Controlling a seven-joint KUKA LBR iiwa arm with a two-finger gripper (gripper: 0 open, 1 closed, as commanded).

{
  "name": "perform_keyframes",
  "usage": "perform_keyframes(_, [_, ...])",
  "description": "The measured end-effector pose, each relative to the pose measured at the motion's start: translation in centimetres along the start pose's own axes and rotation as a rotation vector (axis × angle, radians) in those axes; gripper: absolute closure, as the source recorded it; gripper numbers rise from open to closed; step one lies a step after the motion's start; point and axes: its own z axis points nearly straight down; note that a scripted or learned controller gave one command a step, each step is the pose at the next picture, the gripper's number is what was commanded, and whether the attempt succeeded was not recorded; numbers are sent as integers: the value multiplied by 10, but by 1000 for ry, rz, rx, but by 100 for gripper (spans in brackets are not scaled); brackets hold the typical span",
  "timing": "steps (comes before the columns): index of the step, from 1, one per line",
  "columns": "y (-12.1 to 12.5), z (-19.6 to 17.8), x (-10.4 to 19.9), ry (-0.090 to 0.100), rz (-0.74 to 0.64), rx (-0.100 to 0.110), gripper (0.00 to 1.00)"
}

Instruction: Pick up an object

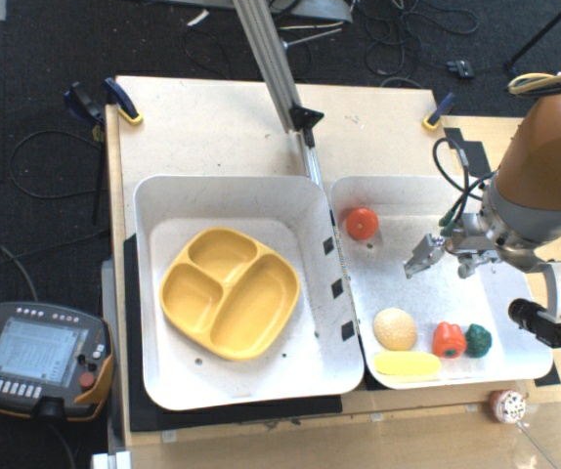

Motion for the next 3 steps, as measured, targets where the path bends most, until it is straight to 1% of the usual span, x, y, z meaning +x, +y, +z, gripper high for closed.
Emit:
perform_keyframes(1, [-29, 100, -85, -1, 7, 10, 0])
perform_keyframes(2, [-26, 126, -51, -1, -4, 0, 0])
perform_keyframes(3, [40, 125, 1, 1, -10, -5, 0])
